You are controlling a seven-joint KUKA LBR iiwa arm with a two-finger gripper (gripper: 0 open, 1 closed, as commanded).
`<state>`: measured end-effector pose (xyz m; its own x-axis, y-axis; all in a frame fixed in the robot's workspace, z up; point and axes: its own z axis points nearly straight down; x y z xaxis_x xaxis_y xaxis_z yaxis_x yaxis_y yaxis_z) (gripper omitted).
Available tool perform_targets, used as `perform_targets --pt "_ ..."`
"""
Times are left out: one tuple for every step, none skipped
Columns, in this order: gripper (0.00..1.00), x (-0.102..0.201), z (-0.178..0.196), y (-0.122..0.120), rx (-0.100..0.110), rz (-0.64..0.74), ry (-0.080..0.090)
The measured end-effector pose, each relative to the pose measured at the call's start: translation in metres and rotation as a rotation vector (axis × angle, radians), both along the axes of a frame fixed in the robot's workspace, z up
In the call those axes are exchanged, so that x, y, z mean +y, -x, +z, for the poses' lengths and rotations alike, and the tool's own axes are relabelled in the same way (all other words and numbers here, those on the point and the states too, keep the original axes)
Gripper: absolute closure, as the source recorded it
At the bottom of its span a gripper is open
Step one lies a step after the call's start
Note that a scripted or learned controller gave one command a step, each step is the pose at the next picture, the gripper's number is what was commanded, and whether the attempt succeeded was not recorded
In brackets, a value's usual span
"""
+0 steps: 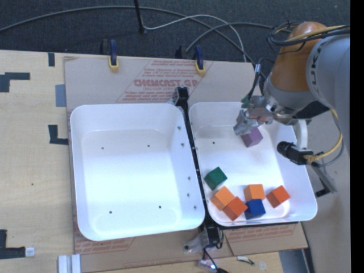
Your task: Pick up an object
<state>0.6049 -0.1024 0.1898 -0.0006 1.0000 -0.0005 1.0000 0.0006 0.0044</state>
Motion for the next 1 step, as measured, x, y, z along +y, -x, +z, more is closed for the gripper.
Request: perform_targets --pt "1.0 -0.0076 0.0559 0.0052 0.0 -0.001 0.0"
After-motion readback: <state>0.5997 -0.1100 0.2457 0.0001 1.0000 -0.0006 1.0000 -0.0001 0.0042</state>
